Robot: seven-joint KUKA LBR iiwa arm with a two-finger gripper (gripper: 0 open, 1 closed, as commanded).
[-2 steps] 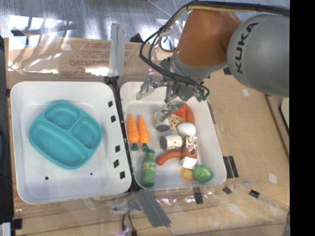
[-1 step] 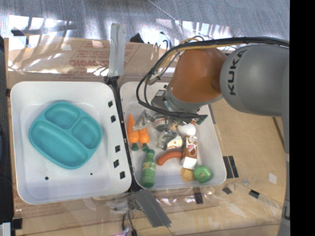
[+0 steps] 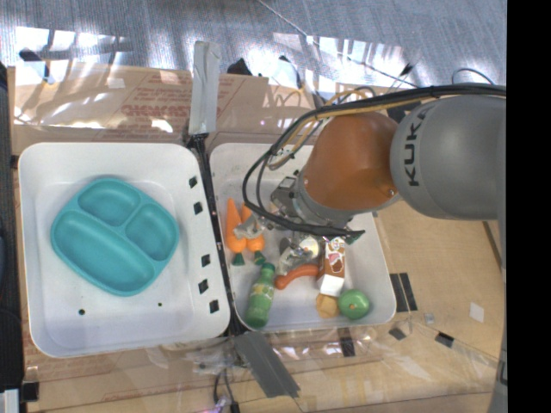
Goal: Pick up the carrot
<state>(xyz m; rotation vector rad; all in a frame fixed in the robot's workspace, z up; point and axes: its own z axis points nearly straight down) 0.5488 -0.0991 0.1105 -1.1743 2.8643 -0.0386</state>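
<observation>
Inside right bin (image 3: 383, 269): carrot (image 3: 233, 216) (left side), bottle (image 3: 260, 294).

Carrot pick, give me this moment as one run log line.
carrot: lying at right bin left wall | arm: over right bin | green bottle: nearby | teal plate: left bin

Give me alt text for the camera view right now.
The arm's gripper hangs low over the right bin, close to the carrot by that bin's left wall. A green bottle and a green apple lie nearer the front; a teal divided plate sits in the left bin.
</observation>
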